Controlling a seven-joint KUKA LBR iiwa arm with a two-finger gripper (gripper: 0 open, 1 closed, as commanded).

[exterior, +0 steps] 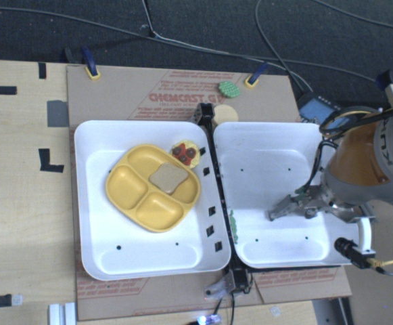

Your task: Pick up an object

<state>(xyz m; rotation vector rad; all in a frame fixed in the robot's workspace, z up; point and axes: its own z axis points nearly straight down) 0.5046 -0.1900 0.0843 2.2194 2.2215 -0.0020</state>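
Observation:
In the left bin [101, 249] lies a yellow divided plate [132, 188] with a tan flat piece like toast [168, 177] on its middle. At the plate's upper right edge sits a small yellow item with red berries [186, 152]. My gripper [277, 212] hangs low over the floor of the right bin [277, 249], pointing left, with the grey arm and its orange band [358, 158] behind it at the right. Nothing shows at its tip. A small green scrap [231, 219] lies by the right bin's left wall.
Behind the bins, on the cardboard sheet, lie a green dotted piece [228, 88] and a tan disc [226, 114]. Blue clamps [90, 66] hold the sheet's far edge. Black clips run along the divider [213, 202] between the bins. Cables cross the dark floor at the back.

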